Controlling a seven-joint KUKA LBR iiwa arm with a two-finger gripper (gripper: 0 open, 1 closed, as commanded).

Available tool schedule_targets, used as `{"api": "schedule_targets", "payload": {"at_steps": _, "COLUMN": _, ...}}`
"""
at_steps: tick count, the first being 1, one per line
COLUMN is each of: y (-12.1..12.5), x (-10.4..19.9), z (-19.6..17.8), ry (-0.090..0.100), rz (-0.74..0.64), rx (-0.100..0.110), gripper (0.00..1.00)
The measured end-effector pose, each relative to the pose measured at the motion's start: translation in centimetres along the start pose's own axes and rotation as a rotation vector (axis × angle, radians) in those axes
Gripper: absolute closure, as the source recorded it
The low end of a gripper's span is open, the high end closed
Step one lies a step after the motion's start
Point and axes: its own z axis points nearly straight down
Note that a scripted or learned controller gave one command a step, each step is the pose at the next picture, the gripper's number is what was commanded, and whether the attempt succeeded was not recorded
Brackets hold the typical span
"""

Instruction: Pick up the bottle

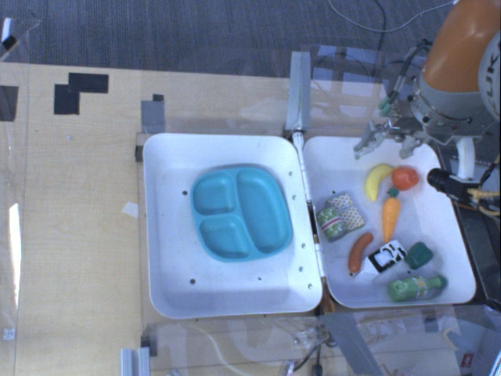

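Tool [389,137] spread wide, holding nothing – at right bin's [462,288] far edge; green bottle [416,287] lying near front

Pale wooden bench [70,233], black tape patches [78,91], grey carpet [172,22] behind

A green bottle [416,287] was seen lying on its side at the near edge of the right bin [450,218]. The gripper [389,137], fingers spread, was held above that bin's far edge, well apart from the bottle.
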Motion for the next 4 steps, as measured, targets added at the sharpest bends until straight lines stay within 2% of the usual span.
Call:
{"api": "schedule_targets", "payload": {"at_steps": 1, "y": 4.5, "x": -4.6, "z": -3.6, "ry": -0.002, "rz": -0.006, "rx": -0.004, "gripper": 0.00}}
{"api": "schedule_targets", "payload": {"at_steps": 2, "y": 4.4, "x": 0.2, "z": 5.6, "ry": 0.000, "rz": 0.411, "rx": 0.001, "gripper": 0.00}}
{"api": "schedule_targets", "payload": {"at_steps": 3, "y": -0.9, "x": 4.2, "z": 5.8, "ry": 0.001, "rz": 0.547, "rx": 0.001, "gripper": 0.00}}
{"api": "schedule_targets", "payload": {"at_steps": 4, "y": 0.6, "x": 9.3, "z": 6.3, "ry": 0.000, "rz": 0.742, "rx": 0.003, "gripper": 0.00}}
